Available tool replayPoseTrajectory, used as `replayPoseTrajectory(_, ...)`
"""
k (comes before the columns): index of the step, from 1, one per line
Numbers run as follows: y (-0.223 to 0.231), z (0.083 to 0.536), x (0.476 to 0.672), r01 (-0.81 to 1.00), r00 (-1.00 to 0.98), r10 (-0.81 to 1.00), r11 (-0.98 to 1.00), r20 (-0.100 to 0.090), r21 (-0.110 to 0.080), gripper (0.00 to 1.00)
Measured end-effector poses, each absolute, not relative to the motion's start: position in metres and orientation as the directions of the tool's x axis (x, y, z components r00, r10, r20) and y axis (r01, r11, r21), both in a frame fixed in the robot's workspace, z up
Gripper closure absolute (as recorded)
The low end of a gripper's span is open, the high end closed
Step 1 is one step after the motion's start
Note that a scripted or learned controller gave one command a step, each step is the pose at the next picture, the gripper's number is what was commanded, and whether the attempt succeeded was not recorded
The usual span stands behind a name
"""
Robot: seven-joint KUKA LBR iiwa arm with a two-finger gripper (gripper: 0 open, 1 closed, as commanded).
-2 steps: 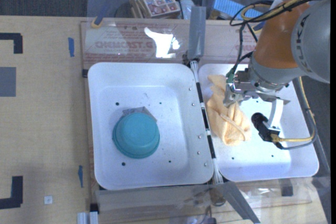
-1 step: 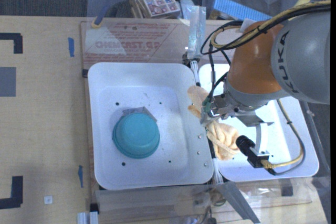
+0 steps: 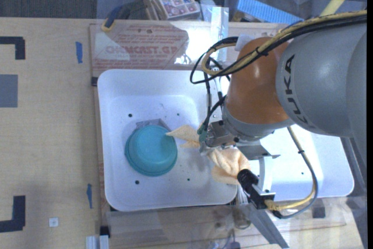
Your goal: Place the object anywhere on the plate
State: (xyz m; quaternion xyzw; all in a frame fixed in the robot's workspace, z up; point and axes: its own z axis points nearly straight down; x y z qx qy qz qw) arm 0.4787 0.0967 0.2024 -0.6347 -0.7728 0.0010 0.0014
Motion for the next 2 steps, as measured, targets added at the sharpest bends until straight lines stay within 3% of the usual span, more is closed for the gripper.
replayPoseTrajectory(1, 0.142, 0.210, 0.544, 0.972, -0.234, 0.972, 0.234, -0.001, 0.000, 1.00)
replayPoseTrajectory(2, 0.175, 0.239, 0.518, 0.865, -0.501, 0.865, 0.501, -0.001, 0.001, 1.00)
